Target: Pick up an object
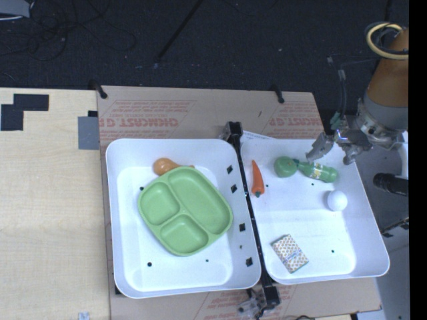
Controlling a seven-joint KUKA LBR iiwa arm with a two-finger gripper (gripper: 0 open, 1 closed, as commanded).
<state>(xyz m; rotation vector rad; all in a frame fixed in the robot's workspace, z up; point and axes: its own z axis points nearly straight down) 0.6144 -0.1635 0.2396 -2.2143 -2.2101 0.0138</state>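
In the right bin (pixel 363 252) lie a green bottle-shaped toy (pixel 303 169), an orange carrot (pixel 257 177) against the left wall, a white ball (pixel 336 201) and a small patterned box (pixel 289 253). My gripper (pixel 335 151) hangs over the bin's far right corner, just above and to the right of the green toy. Its two fingers are spread apart and nothing sits between them. The left bin (pixel 127 245) holds a green divided plate (pixel 185 209) and an orange object (pixel 163 166) partly hidden behind the plate.
Both bins rest on a cardboard sheet (pixel 167 115) on the wooden bench. A black divider (pixel 243 212) with clips runs between the bins. The arm's grey and orange wrist (pixel 387 85) stands at the far right.
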